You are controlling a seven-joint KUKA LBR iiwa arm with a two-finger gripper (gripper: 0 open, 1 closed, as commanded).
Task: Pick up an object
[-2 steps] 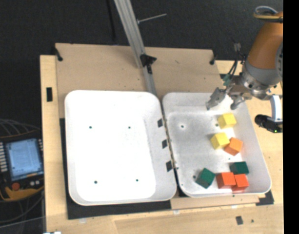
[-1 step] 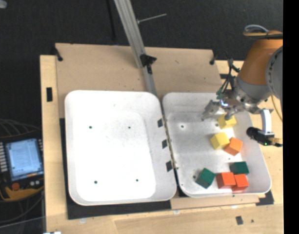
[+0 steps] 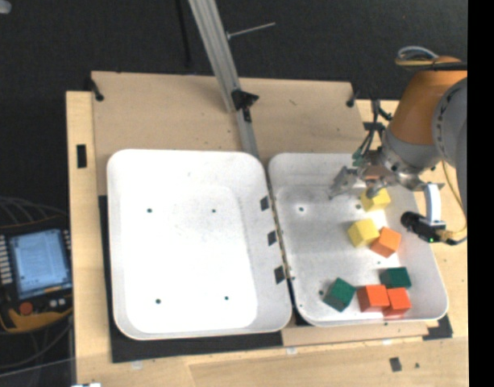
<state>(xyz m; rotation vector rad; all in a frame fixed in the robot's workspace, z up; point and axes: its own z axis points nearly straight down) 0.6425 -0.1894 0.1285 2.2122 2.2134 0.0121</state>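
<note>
My gripper (image 3: 361,184) hangs over the far part of the right bin (image 3: 311,176), below the arm's orange band. A small yellow block (image 3: 378,199) lies right at the gripper's near side, partly covered by it; whether it is touched is unclear. Nearer the front lie another yellow block (image 3: 362,232) and an orange block (image 3: 386,242) side by side. Along the bin's front edge sit a green block (image 3: 339,294), two orange-red blocks (image 3: 373,297) (image 3: 398,300) and a dark green block (image 3: 396,277).
The left bin (image 3: 190,240) lies beside the right one, with small clips between them. A slanted metal pole (image 3: 222,63) rises from the bench behind the bins. A tablet (image 3: 35,260) sits off the bench at the left.
</note>
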